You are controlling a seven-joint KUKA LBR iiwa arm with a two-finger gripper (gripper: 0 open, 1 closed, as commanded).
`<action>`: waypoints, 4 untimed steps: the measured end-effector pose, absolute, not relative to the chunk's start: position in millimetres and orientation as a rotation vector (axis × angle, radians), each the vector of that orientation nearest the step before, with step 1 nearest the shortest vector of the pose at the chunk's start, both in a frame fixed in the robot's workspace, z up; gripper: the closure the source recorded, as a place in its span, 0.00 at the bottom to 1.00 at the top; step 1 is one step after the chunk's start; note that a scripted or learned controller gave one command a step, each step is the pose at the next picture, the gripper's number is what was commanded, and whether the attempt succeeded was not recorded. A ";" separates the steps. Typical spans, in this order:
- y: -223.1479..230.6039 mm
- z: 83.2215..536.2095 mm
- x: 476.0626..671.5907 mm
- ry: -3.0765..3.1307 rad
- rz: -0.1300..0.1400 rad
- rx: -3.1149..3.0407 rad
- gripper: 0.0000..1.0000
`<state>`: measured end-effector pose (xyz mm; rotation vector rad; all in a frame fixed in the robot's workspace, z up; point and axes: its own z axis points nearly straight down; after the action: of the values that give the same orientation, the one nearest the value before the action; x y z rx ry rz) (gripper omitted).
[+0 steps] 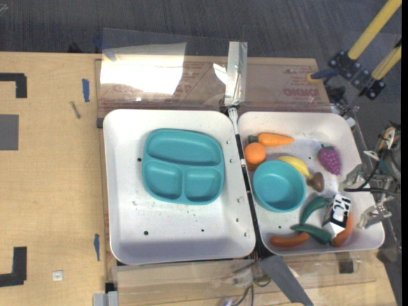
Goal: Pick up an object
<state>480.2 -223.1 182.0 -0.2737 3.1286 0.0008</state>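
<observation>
Table [44, 171]: tan, cut off at the left and the bottom.
Left bin [121, 190]: carries a teal plate [183, 166].
Right bin [338, 123]: its near rim is partly hidden; a teal bowl [279, 185] sits in the middle.
Toy food: ringed round the bowl are a carrot [275, 139], orange [255, 153], banana [296, 164] half behind the bowl, grapes [329, 158], green pod [312, 210] and sausage [290, 240].
Claw [373, 199]: at the right bin's right rim, lost among cables; open or closed, I cannot tell.
</observation>
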 end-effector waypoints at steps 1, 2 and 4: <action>-224.6 106.9 498.0 3.114 -0.008 -0.312 0.00; -219.7 95.4 495.2 3.099 -0.008 -0.341 0.00; -169.1 97.6 507.6 3.072 -0.026 -0.541 1.00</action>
<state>507.6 -169.1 97.6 -0.5409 3.0725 -0.0262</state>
